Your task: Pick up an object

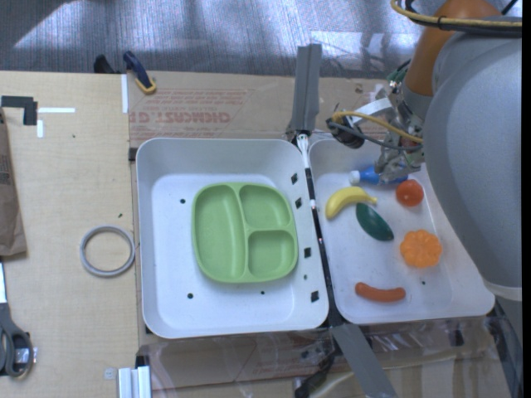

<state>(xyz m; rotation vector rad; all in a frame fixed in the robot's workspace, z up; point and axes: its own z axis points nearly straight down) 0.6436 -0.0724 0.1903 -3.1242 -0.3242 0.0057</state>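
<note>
A grey ring [108, 250] is seen lying on the wooden bench [66, 181], well left of the bins. Scissors [13, 348] are partly cut off at the lower left edge.

The left bin [158, 288] is occupied by a green divided plate [246, 232], which lies flat near its middle.

In the right bin [465, 293], several toy foods are spread out. A yellow banana [349, 200] is found nearest the shared wall, and a dark green piece [374, 221] lies just beside it, to its lower right. A red sausage [381, 292] is placed near the front wall. An orange [421, 249] sits right of the green piece, and a small tomato [409, 192] is seen behind it. A small blue-and-white item [367, 175] lies at the back of the bin.

The gripper [397, 161] is lowered at the back of the right bin, just beside the blue-and-white item and near the tomato. Whether it is spread or closed cannot be told, as it is tangled with cables. Nothing is seen held.
</note>
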